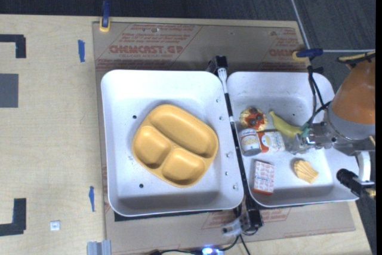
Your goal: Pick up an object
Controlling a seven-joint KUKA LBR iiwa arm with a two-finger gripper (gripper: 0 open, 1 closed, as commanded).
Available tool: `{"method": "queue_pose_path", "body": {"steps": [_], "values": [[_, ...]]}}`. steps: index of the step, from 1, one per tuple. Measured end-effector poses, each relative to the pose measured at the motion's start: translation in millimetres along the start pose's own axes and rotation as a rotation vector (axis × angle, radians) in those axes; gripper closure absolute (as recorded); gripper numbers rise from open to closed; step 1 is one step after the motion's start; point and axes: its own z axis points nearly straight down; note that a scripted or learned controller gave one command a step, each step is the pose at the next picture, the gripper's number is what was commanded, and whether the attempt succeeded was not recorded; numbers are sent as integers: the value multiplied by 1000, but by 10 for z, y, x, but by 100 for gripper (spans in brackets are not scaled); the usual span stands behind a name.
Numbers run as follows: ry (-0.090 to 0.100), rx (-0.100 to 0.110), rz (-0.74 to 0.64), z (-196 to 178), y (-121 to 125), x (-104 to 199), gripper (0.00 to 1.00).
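Illumination is even and moderately bright, apparently from overhead. The two shallow white plastic bins [119, 146] show mild glare on their floors. Soft, short shadows fall beside the yellow three-compartment tray [174, 144]. Overall sharpness is low; fine print is illegible.

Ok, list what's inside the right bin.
In the right bin: a banana, a small can, a red-patterned box, a ridged yellow piece and a fruit-printed packet. The arm covers the bin's right edge.
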Motion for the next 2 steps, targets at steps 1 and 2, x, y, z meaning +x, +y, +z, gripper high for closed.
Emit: {"method": "queue_pose_path", "body": {"steps": [1, 2], "values": [[1, -1, -1, 0, 4, 10, 0], [0, -4, -2, 59, -368, 325, 0]]}}
